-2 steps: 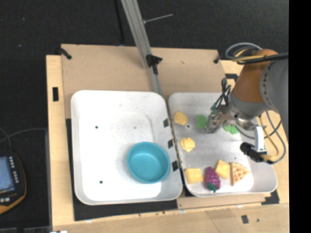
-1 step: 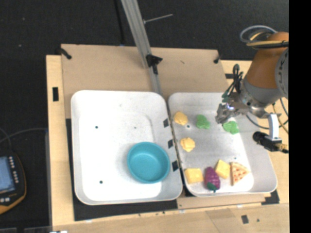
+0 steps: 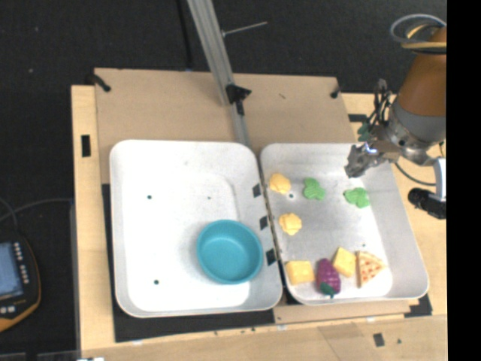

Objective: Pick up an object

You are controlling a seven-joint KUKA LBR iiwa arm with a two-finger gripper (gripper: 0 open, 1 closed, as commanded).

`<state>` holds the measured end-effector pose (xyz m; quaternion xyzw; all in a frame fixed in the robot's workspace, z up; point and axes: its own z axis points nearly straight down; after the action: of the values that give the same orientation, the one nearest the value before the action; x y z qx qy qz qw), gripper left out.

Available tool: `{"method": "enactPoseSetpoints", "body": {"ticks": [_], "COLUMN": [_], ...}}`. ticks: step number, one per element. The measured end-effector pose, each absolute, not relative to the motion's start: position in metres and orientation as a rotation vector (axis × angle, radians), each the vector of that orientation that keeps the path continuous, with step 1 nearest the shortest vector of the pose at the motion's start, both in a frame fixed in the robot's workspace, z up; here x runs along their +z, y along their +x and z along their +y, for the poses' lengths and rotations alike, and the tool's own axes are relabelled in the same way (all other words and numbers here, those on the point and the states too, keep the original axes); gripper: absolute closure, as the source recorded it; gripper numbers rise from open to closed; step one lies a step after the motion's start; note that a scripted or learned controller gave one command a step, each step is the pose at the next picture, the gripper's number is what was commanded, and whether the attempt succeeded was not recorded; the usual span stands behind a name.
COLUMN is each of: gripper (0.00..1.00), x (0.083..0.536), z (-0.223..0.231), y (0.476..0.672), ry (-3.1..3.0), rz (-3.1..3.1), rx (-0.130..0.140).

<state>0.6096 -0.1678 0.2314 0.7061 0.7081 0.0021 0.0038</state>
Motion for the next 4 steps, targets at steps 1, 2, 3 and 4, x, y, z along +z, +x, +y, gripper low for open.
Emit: {"method": "enactPoseSetpoints", "body": {"ticks": [1, 2, 3, 4], "gripper": [1.00, 1.00, 1.00, 1.00], "x": [0.236, 0.232, 0.232, 0.245], "z": [-0.117, -0.062, -0.017, 0.034], "y": [0.598, 0.591, 0.586, 0.588], "ry": [2.215, 2.218, 2.215, 2.212], "rz": [2.227, 2.224, 2.230, 2.230], "rx": [0.004, 0.002, 0.002, 0.005]}}
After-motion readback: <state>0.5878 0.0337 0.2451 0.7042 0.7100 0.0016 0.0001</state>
